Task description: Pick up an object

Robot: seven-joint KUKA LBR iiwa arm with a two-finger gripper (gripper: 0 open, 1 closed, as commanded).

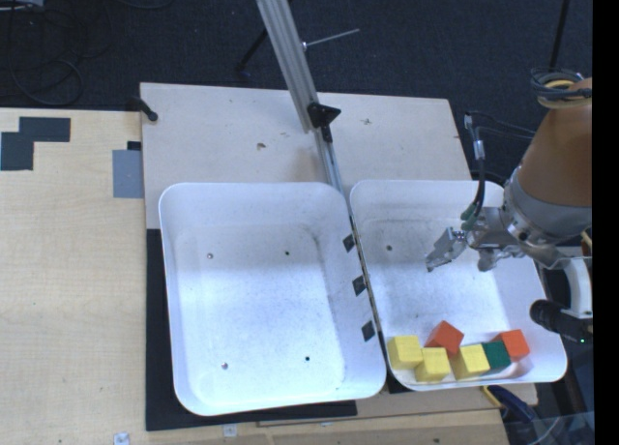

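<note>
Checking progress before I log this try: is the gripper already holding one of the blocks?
No. The gripper hangs above bare floor of the right bin, well apart from the blocks clustered at the bin's near edge.

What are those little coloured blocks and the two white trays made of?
The blocks look like painted wood or hard plastic: flat matte colours, crisp edges; I cannot tell which. The right bin and left bin look like thin moulded plastic: smooth white, rounded corners, soft sheen. The slanted rail looks like ribbed, silvery aluminium.
</note>
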